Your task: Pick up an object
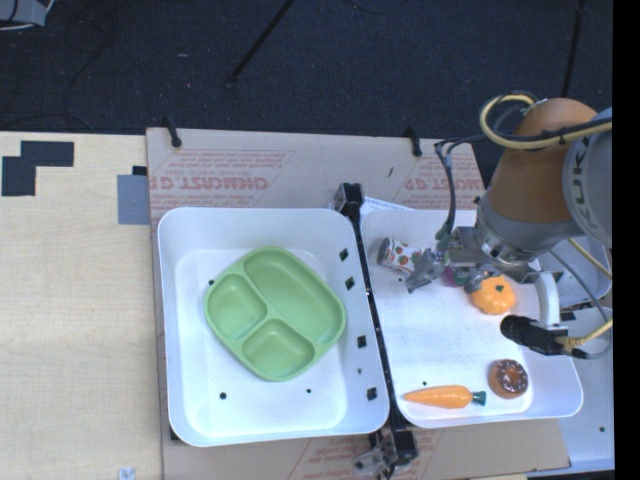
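Observation:
The right bin (455, 343) holds several toys. A small patterned can (393, 255) lies on its side near the bin's back left. An orange round fruit (493, 296) sits at mid right, with a small purple piece (455, 274) just left of it. A carrot (438, 397) lies along the front edge, and a brown donut (508, 378) rests to its right. My gripper (420, 273) hangs low over the bin's back half, between the can and the orange fruit, with nothing visibly held.
The left bin (185, 368) carries a green divided plate (274, 311). A black divider (365, 318) runs between the bins. The arm's orange and grey wrist (540, 183) with cables overhangs the right bin's back right corner. A black fitting (533, 334) sticks in from the right.

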